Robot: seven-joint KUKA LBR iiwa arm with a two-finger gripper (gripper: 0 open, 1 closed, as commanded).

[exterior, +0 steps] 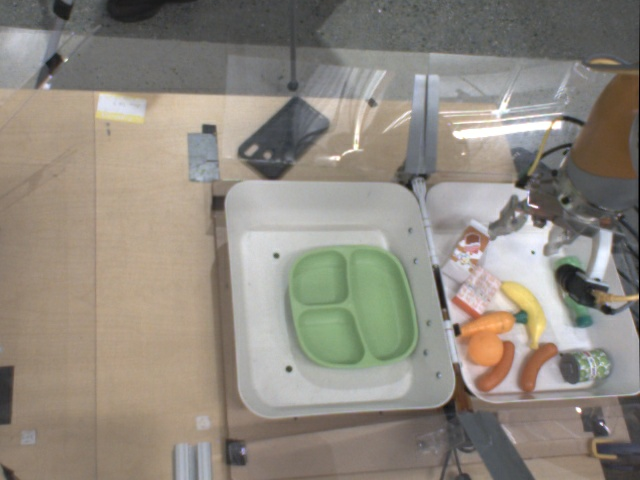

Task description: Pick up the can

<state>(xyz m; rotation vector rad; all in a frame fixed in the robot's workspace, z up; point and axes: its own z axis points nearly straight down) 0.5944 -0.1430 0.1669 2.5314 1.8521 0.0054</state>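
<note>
gripper [537, 226]: jaws spread, nothing between | over right bin [452, 204], 12 o'clock part | can [586, 366]: on its side, bin's 5 o'clock corner, well apart from gripper

**Colours in the Two Bins**

The left bin [330, 200] and the right bin [530, 253] are both seen in plain white, and the surface [120, 268] is of pale wood. A light green plate [352, 306] is laid in the left bin. In the right bin, a yellow banana [527, 308], an orange carrot [487, 323] with a green tip, a round orange fruit [485, 349] and two red-brown sausages [498, 366] are found. Two cartons [467, 251] are printed in red and white. The can [585, 367] is marked with a green label and a dark end.
</note>
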